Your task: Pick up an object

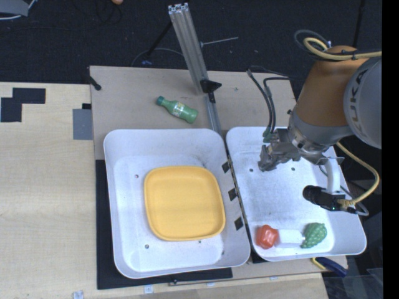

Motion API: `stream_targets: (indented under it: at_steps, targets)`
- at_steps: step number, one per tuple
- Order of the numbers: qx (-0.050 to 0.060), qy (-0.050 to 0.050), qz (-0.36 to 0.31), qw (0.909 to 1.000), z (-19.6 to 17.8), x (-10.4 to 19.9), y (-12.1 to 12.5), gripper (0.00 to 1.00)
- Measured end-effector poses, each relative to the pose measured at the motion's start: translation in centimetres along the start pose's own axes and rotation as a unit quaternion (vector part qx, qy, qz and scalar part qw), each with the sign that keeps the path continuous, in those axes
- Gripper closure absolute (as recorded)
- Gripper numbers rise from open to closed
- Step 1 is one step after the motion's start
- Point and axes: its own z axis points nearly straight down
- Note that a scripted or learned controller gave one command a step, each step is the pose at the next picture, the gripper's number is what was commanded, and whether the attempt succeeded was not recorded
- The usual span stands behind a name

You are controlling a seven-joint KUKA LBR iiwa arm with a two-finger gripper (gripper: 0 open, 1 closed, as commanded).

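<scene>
The red, rounded toy fruit (267, 236), probably a tomato or pepper, lies in the near part of the right-hand shallow white bin (249, 185), and just beside it on the same floor lies a green, knobbly toy vegetable (313, 235) with a pale, flat white piece (288, 236) between the two; any of these could serve as the object to pick, since the task names none in particular. In the camera view the two-finger gripper (270, 159) hangs from the grey arm with its orange band (324, 89) over the far part of that same bin, above bare white floor, so the red toy fruit sits well apart from it, toward the near rim and slightly to the view's left of the tool's tip. I cannot tell whether the tool is open or closed, because the dark wrist hardware hides its tip from this slant; nothing can be made out in its grasp. The left-hand shallow white bin (121, 161) carries a flat, yellow, rounded-square plastic plate (184, 202) lying level near its middle, a broad thin thing that a narrow grasp would likely find awkward. A small green plastic bottle (177, 109) lies on its side on the bench beyond the bins, outside either tray. Judging by position, reaching the cluster means travelling toward the near rim before descending.
</scene>
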Motion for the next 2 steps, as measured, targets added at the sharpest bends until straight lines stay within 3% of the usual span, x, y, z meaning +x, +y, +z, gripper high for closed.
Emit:
stream_targets:
  at_steps: [2]
  targets:
    - [0.000,-0.001,0.000,1.0000,-1.3,9.6,-3.1,1.00]
